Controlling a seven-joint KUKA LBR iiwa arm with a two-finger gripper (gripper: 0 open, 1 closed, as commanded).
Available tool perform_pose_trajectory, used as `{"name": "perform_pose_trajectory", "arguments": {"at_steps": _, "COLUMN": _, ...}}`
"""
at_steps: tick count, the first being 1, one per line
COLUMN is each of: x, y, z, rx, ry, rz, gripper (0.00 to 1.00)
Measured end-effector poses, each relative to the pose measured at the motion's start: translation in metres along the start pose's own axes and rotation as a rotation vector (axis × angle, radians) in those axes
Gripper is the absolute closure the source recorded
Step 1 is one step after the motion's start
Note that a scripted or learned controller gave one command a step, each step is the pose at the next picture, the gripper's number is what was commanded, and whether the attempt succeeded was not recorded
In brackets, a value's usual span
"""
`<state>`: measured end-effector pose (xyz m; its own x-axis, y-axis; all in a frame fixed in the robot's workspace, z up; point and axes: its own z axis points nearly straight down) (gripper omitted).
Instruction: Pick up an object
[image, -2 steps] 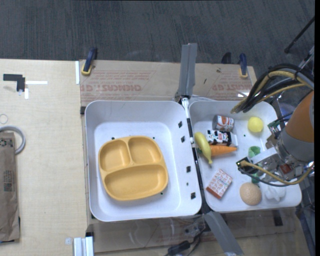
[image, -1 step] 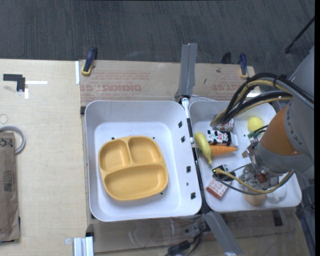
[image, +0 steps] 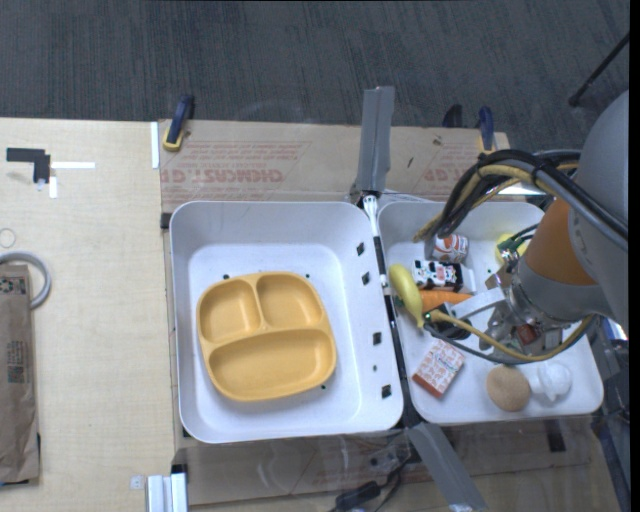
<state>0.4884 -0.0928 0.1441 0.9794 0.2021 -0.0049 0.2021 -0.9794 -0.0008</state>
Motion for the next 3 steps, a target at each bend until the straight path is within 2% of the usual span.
{"name": "perform_pose_trajectory", "arguments": {"at_steps": 1, "x": -0.014, "y": 0.005, "z": 0.054, "rx": 0.001, "ry": -0.001, "rz": -0.015, "gripper": 1.0}}
{"name": "perform_pose_trajectory", "arguments": {"at_steps": 2, "x": 0.035, "y": 0.06, "z": 0.053, "rx": 0.0, "ry": 0.0, "rz": 0.0, "gripper": 1.0}}
{"name": "perform_pose_trajectory", "arguments": {"at_steps": 3, "x": 0.029, "y": 0.009, "z": 0.053, "rx": 0.001, "ry": 0.0, "rz": 0.0, "gripper": 1.0}}
